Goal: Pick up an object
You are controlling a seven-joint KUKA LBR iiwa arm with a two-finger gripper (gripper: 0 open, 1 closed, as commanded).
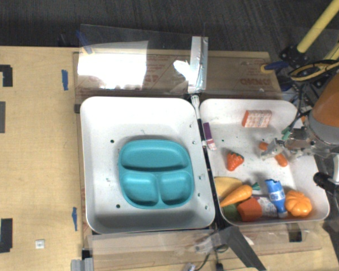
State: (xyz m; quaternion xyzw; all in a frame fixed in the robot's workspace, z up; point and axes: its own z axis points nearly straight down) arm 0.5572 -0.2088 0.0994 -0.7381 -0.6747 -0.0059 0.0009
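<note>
Pale wooden desk (34, 168) carries two white bins: the left bin (96, 123) holds a teal divided tray (156, 173); the right bin (231, 117) holds toy food, a strawberry (234, 161) among it. At its right rim the tool (282, 147) is blurred, grip unreadable, arm cut off.

Robotics lab bench: taped plywood top (28, 151), two white bins (96, 117), loose cables (311, 69).
</note>
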